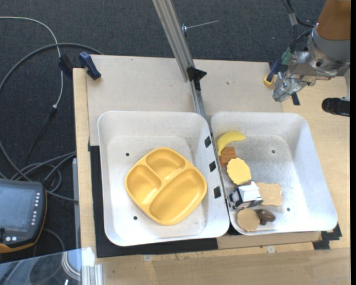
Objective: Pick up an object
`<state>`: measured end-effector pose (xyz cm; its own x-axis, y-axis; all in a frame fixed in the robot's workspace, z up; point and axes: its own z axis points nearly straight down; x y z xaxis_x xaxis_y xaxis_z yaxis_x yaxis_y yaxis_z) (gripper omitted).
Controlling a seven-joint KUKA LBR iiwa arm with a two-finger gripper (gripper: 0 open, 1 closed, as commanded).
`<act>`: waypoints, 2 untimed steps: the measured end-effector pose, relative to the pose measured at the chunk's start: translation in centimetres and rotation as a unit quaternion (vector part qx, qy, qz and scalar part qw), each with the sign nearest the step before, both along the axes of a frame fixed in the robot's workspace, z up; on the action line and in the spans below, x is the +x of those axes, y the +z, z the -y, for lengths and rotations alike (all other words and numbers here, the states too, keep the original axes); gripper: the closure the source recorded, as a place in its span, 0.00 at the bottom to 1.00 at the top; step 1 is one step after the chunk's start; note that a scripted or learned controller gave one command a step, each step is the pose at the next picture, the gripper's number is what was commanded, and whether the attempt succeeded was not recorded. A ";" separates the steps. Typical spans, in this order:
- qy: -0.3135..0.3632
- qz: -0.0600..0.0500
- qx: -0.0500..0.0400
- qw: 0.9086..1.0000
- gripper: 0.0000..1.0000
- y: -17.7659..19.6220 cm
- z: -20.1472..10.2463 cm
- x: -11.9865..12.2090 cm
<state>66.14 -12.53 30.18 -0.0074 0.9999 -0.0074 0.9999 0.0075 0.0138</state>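
Objects: seven small pieces, all lying in the right bin [300, 167], crowded against its left wall.

1. My gripper [284, 92]: grey metal, hanging above the bare bench just past the right bin's far rim, near its far right corner. Nothing shows between my jaws; whether they are parted or closed I cannot tell. The orange band [336, 16] of my arm sits above it.
2. Right bin: shallow, white, speckled floor, rounded corners. Its right half is bare.
3. Banana [230, 139]: yellow, curved, smooth; farthest piece up the bin's left wall.
4. Brown block [227, 155]: small, squarish, touching the banana's near side.
5. Yellow disc [238, 170]: flat, scalloped edge, overlapping the brown block.
6. White box [248, 192]: small, with a black part on its left, just below the disc.
7. Tan slice [271, 193]: flat, bread-shaped, touching the white box's right side.
8. Round biscuit [248, 220]: pale tan, flat, in the bin's near left corner.
9. Dark brown lump [266, 215]: small, rounded, resting at the biscuit's right edge.
10. Left bin [111, 133]: same make, touching the right bin's left wall. It holds a yellow divided plate [166, 185], smooth plastic, three compartments.
11. Metal pole [174, 39]: slanted, running down to the seam at the right bin's far left corner.
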 end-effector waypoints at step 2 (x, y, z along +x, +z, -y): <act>0.001 0.003 -0.001 1.000 1.00 2.2 -0.1 0.1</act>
